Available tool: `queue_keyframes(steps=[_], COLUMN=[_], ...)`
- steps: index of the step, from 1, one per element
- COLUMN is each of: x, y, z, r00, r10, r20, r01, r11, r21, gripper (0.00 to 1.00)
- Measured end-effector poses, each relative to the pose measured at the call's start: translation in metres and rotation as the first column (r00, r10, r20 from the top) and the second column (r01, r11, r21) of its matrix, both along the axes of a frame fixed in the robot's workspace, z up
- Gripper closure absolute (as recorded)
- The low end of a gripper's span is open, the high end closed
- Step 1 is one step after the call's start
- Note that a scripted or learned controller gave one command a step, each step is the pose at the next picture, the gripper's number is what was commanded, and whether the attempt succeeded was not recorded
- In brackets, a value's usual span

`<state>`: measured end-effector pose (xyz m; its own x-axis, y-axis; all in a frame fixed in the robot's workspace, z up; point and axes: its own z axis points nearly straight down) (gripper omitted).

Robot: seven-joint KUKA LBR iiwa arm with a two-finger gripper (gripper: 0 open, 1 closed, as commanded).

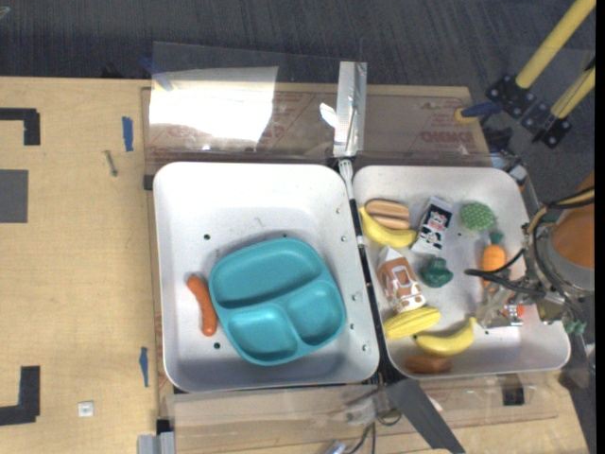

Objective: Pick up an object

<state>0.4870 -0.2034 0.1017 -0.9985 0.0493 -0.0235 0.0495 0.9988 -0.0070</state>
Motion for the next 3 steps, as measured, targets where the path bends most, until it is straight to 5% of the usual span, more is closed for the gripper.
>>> queue_keyframes(steps=[1, 2, 3], x=[0.039, 0.052, 0.090], y=[0.047, 0.032, 0.065], z=[0.051, 0.181, 0.069], r00=[0.998, 0.984, 0.988], r10=[-0.062, -0.175, -0.154], r20=[-0.013, -0.007, -0.028], r01=[0.062, 0.175, 0.155], r11=[0.998, 0.984, 0.988], r21=[0.009, 0.007, 0.010], gripper=[1.00, 1.00, 1.00])
